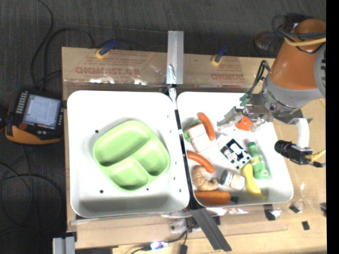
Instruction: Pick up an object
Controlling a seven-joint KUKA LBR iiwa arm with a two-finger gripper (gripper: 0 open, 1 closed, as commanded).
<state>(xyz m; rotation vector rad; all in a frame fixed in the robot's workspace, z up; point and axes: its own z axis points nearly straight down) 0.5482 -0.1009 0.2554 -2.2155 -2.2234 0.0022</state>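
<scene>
My gripper [244, 118] hangs over the upper right part of the right bin [283, 192], below the arm's orange band [297, 54]. A small orange object [243, 124] sits between its fingers, and the gripper is shut on it. Below in the bin lie a red sausage [206, 125], a white and red box [197, 137], a second sausage [200, 160], a tan pastry [203, 178], a carrot [213, 197], a black and white box [234, 152], a banana [250, 180], a green toy [258, 164] and a small bottle [232, 181].
The left bin [79, 194] holds a green divided plate [131, 155]. A ridge [178, 142] separates the two bins. A black fitting [288, 148] juts out by the right bin's right rim. A teach pendant [36, 116] lies on the floor at the left.
</scene>
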